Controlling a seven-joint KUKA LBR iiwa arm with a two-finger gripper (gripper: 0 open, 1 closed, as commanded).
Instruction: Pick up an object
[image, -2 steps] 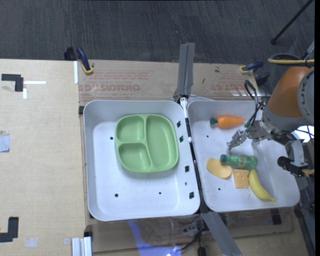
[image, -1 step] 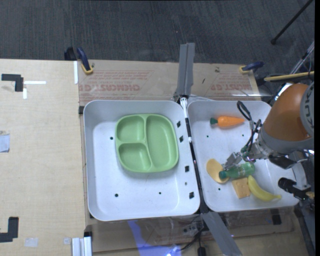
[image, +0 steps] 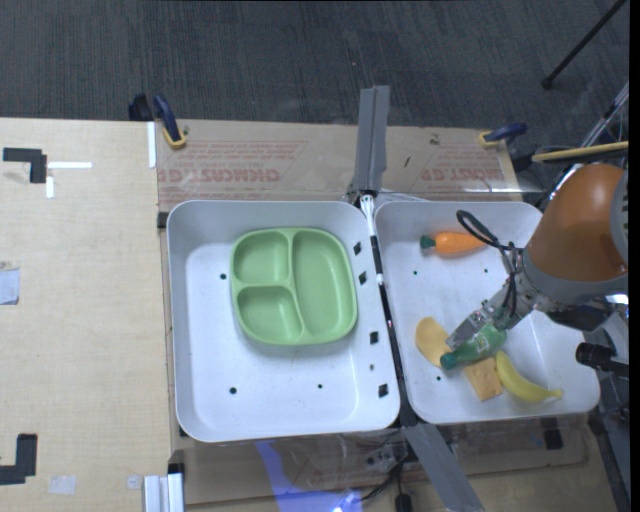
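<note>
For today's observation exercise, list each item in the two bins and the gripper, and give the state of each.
Green divided plate: flat in the left bin, right way up.
Carrot: lying at the back of the right bin.
Yellow piece: lying flat.
Banana: lying near the front.
Green object: lying under the gripper.
Orange block: lying beside the banana.

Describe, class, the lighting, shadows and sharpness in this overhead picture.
Camera view: even, soft light, no harsh glare on the white bins; a faint shadow under the green plate; the gripper region looks slightly soft, so small items there are harder to make out.
</note>
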